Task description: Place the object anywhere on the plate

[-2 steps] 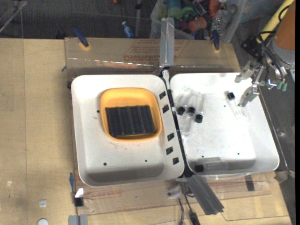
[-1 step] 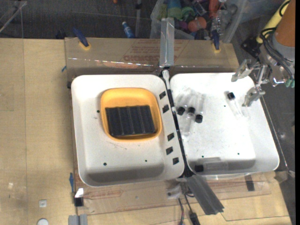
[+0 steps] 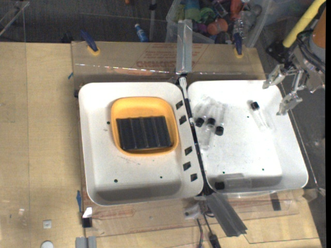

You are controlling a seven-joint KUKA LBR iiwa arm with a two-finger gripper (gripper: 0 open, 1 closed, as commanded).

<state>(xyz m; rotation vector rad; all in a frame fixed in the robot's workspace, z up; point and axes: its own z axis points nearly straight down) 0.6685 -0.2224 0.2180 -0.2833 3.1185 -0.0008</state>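
Note:
An orange square plate [image 3: 140, 106] lies in the left bin [image 3: 98, 169]. A black ridged rectangular object [image 3: 144, 133] rests flat on the plate, covering its near half. My gripper [image 3: 281, 91] hangs over the far right edge of the right bin [image 3: 248, 164], well away from the plate. Its two metal fingers [image 3: 273, 80] stand apart, so it is open, and nothing is between them.
Several clear vials with black caps [image 3: 208, 119] lie in the right bin near the divider, and one more vial [image 3: 258, 113] lies close under the gripper. A metal divider bar [image 3: 187, 133] runs between the bins. A box of colourful toys [image 3: 217, 6] stands behind the bench.

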